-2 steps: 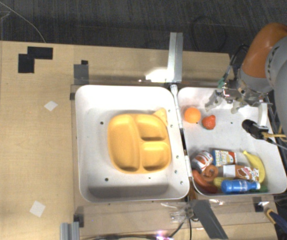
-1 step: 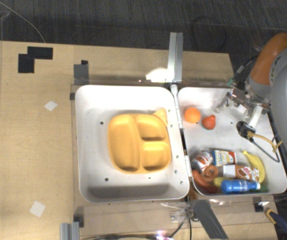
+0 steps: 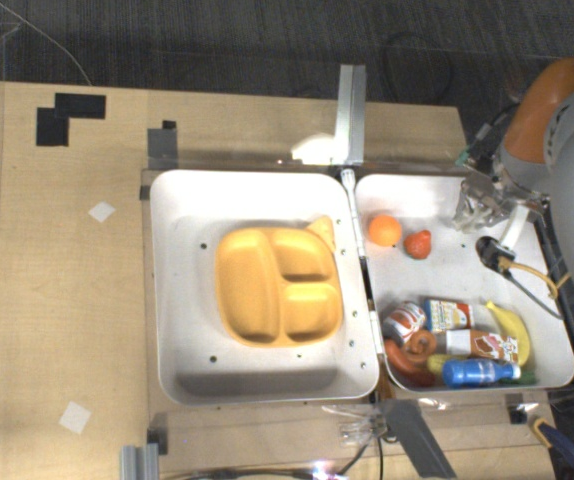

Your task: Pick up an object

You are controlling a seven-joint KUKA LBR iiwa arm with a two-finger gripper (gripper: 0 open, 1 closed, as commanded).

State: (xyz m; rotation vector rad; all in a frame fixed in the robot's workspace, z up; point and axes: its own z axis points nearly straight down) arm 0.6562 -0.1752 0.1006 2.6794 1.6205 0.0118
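Note:
My gripper (image 3: 475, 211) hangs over the far right part of the right bin (image 3: 441, 193), with nothing visible between its fingers. An orange (image 3: 385, 230) and a red strawberry-like toy (image 3: 419, 244) lie to its left on the bin floor. At the bin's near end sits a pile: a banana (image 3: 512, 330), a blue bottle (image 3: 479, 372), a small carton (image 3: 447, 315), a round can (image 3: 405, 321) and a juice box (image 3: 487, 345).
The left bin (image 3: 182, 268) holds a yellow divided tray (image 3: 277, 284). A metal post (image 3: 351, 118) stands behind the divider between the bins. A black cable (image 3: 519, 268) runs along the right bin's right wall. The arm's grey body and orange band (image 3: 547, 108) fill the upper right.

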